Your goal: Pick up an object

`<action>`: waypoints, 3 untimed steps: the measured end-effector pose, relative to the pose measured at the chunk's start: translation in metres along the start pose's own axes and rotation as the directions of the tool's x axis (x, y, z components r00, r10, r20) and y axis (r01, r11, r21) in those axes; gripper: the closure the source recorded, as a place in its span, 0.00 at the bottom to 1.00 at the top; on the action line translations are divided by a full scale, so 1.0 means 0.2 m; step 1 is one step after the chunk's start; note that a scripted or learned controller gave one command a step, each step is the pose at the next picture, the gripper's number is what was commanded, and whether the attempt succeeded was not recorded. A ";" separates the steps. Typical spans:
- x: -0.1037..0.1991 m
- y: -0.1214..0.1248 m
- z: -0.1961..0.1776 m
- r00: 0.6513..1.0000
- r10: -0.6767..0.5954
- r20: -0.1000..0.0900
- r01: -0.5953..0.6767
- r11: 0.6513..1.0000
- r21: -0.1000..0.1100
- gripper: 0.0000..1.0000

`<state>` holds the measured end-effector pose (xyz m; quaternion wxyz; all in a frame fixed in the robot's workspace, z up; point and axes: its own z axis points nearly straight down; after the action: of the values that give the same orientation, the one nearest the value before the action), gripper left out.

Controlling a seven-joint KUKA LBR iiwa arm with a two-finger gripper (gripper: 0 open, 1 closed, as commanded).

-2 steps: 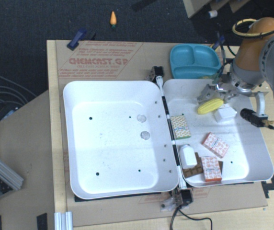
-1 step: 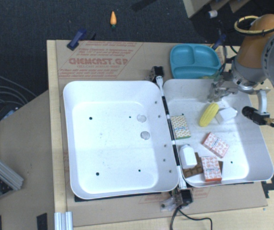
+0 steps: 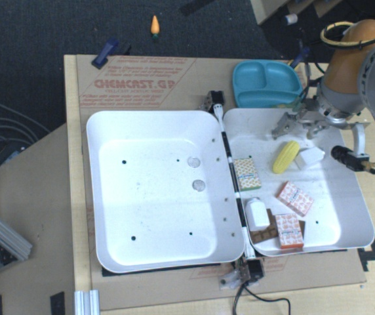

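Observation:
The right bin (image 3: 345,195) holds several small objects. A yellow corn cob (image 3: 286,157) lies near its back, with a small white block (image 3: 311,156) just to its right. A green-patterned box (image 3: 246,173) rests against the bin's left wall. Toward the front are a pink-patterned box (image 3: 295,198), a white bottle (image 3: 257,212) and a red-patterned box (image 3: 290,231) over a brown piece (image 3: 261,233). My gripper (image 3: 298,127) hangs over the back of the right bin, just above the corn cob, open, with nothing between its fingers.
The left bin (image 3: 109,176) has two small grey discs (image 3: 196,174) near its right side. A teal divided plate (image 3: 267,84) sits behind the right bin. A blue clip (image 3: 105,53) lies at the bench's back left edge, and a small orange carrot (image 3: 155,25) beyond it.

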<state>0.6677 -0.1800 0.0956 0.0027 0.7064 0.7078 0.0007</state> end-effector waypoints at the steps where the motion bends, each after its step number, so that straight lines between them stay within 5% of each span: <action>1: 0.20 -0.01 0.05 1.000 0.001 -0.004 -0.001 1.000 0.007 0.00; 2: -0.03 0.00 0.05 1.000 0.002 -0.001 -0.002 1.000 0.003 0.00; 3: 0.25 -0.01 0.05 1.000 0.001 -0.005 -0.001 1.000 0.007 0.00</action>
<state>0.6666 -0.1306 0.0850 -0.0016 0.7068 0.7074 -0.0002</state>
